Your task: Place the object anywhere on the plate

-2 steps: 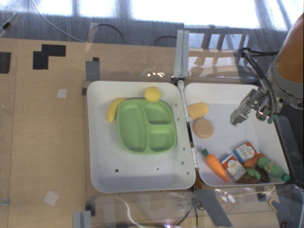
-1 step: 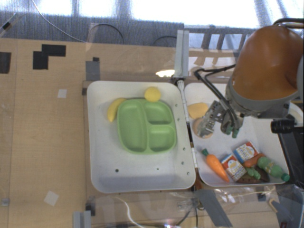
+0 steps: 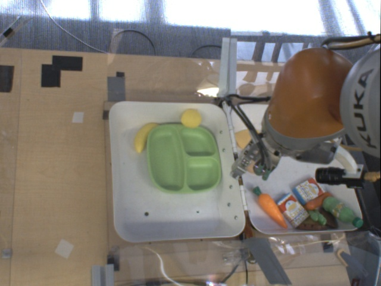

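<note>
A green divided plate (image 3: 181, 158) lies in the left white bin (image 3: 149, 219). A yellow banana (image 3: 141, 137) rests against the plate's left rim, and a round yellow lemon (image 3: 191, 118) sits at its far edge. My gripper (image 3: 252, 163) hangs low over the wall between the two bins, just right of the plate, and nothing shows in it. The big orange wrist band (image 3: 309, 94) above it hides much of the right bin. A carrot (image 3: 271, 208) lies just below and right of the gripper.
The right bin (image 3: 262, 224) holds two small printed cartons (image 3: 299, 200), a green vegetable (image 3: 342, 211), a dark item (image 3: 311, 221) and a tan piece (image 3: 243, 139) near its far left corner. Cables (image 3: 238, 109) run from the post to the gripper.
</note>
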Tool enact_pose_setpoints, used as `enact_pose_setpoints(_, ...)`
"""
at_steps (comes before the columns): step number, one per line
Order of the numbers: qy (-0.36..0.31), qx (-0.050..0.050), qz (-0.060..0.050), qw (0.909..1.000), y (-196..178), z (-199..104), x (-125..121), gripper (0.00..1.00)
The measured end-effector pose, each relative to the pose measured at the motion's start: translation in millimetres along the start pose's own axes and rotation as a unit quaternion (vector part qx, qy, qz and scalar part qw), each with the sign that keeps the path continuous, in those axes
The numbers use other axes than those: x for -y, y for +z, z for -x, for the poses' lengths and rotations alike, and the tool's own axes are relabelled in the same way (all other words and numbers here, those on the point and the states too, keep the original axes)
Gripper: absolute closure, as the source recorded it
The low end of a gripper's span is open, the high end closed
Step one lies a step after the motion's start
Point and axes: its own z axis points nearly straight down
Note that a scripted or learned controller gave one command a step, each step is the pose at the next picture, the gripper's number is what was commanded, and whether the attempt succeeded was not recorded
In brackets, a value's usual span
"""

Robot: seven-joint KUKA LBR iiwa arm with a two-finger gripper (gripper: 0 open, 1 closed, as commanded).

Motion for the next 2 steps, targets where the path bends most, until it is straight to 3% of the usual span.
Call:
enact_pose_setpoints(1, 0.001, 0.001, 0.000, 1.0000, -0.5, 0.6, 0.5, 0.00)
enact_pose_setpoints(2, 0.000, 0.003, 0.003, 1.0000, -12.6, 2.0, -1.6, 1.00)
